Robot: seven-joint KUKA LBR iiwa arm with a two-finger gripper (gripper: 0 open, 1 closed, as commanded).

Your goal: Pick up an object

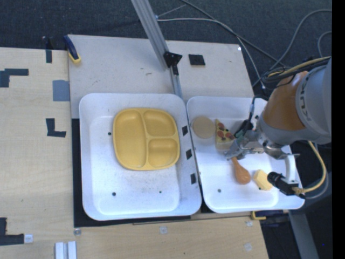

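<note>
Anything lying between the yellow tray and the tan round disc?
Only bin walls: the left bin's right rim and the right bin's left rim separate yellow tray from tan disc, per the camera view.

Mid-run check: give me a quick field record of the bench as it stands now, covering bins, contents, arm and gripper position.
left bin: holds a yellow divided plate, lying flat
right bin: holds a tan round piece, a pizza slice toy, an orange drumstick toy, a yellow block
arm: reaching in over the right bin
gripper: low over the right bin, between pizza slice toy and orange drumstick toy
grasp: nothing seen between fingers
finger state: cannot tell
</note>
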